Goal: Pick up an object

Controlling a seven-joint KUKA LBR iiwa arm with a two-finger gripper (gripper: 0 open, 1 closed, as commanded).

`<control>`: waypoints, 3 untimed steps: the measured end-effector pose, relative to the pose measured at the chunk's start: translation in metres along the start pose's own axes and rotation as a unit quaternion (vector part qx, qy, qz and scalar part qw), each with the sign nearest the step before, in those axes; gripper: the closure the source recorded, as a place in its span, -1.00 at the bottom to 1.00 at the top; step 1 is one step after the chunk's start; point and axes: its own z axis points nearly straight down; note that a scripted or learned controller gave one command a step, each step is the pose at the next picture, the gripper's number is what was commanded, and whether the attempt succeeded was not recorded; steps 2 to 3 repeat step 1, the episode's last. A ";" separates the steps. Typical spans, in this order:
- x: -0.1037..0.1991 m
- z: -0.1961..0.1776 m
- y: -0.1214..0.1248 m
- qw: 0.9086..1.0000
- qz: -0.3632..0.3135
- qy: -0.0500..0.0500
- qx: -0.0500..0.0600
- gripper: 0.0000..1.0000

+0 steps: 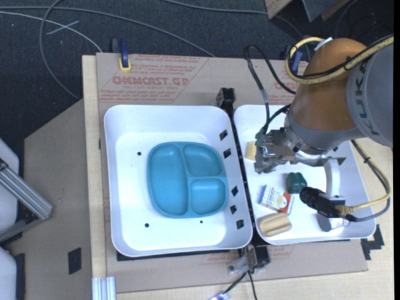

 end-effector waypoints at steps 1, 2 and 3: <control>0.048 0.010 0.004 1.000 0.000 0.000 0.000 1.00; 0.048 0.010 0.004 1.000 0.000 0.000 0.000 1.00; 0.048 0.010 0.004 1.000 0.000 0.000 0.000 1.00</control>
